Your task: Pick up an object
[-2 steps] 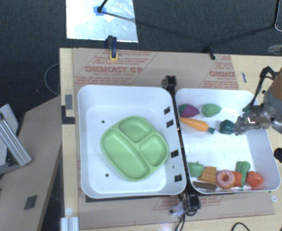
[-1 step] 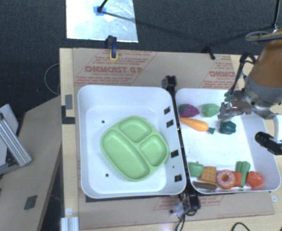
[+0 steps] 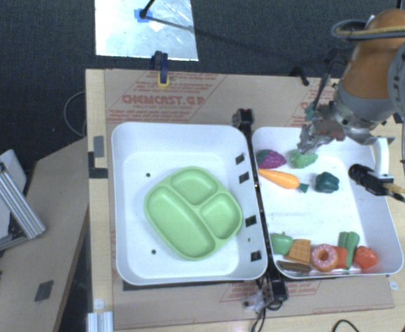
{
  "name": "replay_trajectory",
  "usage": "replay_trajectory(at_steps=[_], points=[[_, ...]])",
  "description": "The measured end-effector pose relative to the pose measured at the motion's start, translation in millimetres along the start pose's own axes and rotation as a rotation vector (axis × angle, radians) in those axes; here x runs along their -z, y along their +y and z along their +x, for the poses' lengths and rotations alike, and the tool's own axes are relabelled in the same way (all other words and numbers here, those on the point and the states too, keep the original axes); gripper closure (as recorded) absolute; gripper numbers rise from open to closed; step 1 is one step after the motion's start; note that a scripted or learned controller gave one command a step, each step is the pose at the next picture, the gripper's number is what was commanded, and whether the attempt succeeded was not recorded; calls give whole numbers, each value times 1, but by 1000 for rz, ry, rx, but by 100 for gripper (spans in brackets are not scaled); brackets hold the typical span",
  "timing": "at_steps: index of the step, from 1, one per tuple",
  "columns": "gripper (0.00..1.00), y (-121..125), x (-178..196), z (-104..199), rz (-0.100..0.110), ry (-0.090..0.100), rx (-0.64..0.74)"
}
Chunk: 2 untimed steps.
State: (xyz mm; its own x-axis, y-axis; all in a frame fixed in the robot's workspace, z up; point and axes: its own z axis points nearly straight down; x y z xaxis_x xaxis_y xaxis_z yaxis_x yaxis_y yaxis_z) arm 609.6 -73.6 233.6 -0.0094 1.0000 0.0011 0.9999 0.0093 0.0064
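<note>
The flat brown cardboard sheet point(image 3: 189, 92) under the two bins carries red printed lettering. Along its far edge, beyond the left white bin point(image 3: 130, 140), one line reads roughly "CHEMCAST GP", though the letters are soft and the last ones uncertain. More red print of the same kind runs slantwise near the sheet's far right corner and again along its near edge below the bins, too small and blurred to read. Nothing else in view bears readable text.
</note>
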Motion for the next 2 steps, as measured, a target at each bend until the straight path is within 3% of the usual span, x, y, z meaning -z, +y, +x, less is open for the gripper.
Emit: replay_trajectory(at_steps=[1, 2], points=[[100, 11, -20, 14, 6, -1, -3], [100, 16, -16, 13, 3, -2, -3]])
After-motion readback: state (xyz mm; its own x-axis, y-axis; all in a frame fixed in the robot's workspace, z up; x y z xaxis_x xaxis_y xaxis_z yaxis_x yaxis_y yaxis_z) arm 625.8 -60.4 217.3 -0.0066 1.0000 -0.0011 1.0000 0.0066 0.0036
